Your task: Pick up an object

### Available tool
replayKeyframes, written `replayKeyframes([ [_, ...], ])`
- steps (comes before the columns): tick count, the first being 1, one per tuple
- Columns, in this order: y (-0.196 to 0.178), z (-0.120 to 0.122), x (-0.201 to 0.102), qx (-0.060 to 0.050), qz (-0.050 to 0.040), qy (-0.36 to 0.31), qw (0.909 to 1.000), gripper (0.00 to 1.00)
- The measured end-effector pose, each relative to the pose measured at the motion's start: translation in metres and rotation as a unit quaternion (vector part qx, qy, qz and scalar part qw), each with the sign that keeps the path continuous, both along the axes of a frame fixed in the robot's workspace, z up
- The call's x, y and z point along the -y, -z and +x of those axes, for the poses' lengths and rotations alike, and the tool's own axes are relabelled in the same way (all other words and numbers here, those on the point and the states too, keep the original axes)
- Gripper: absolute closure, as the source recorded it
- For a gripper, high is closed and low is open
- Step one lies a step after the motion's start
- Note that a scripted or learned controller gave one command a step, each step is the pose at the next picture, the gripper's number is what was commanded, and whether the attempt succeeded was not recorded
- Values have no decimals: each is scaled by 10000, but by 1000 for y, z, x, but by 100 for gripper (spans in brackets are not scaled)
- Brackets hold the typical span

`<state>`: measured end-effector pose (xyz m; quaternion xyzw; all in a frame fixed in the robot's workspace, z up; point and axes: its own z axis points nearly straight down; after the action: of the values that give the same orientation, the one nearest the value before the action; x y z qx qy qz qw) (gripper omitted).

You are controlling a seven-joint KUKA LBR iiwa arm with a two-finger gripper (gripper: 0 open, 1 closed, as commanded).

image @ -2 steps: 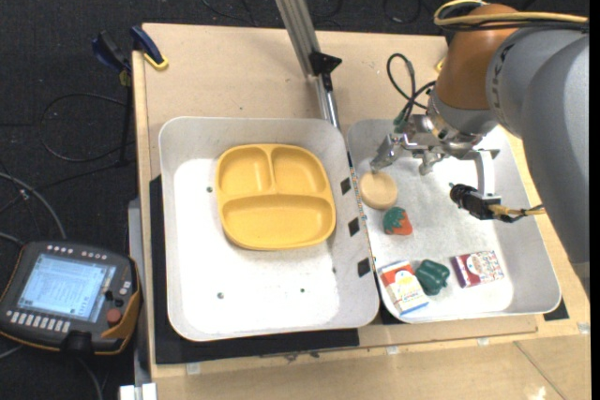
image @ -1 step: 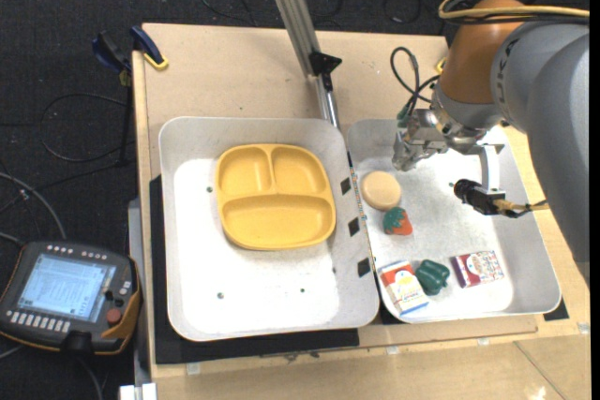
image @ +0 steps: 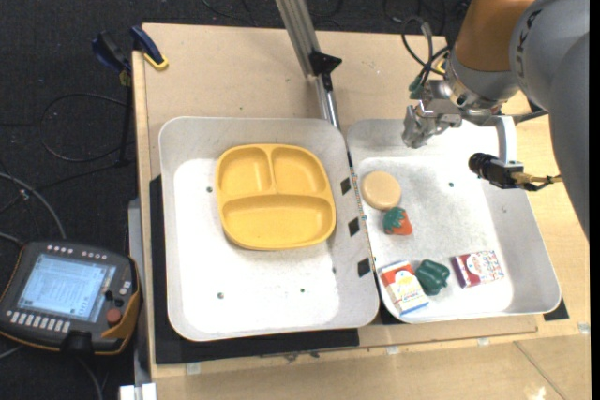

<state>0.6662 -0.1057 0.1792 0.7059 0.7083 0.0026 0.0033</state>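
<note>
My gripper (image: 415, 132) hangs over the back left part of the right bin (image: 487, 201), well above its floor. Nothing shows between its fingers. In front of it lies a round tan disc (image: 382, 190). A small red strawberry-like piece with a green top (image: 398, 221) sits just below the disc. Nearer the front edge are a small white and orange box (image: 404, 287), a dark green piece (image: 432, 274) and a small red and white packet (image: 479, 268).
The left bin (image: 187, 295) holds a yellow divided plate (image: 276, 196). A slanted metal pole (image: 292, 5) rises from between the bins at the back. A teach pendant (image: 66, 295) lies on the floor at the lower left. Cables run behind the bench.
</note>
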Motion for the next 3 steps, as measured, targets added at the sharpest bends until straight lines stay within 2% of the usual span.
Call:
replayKeyframes([
  [1, -63, 6, -5, 2, 1, -2, 10000, 100],
  [2, -87, 7, -5, -17, 2, 2, 10000, 100],
  [3, -71, -9, -59, -53, 12, -18, 10000, 100],
])
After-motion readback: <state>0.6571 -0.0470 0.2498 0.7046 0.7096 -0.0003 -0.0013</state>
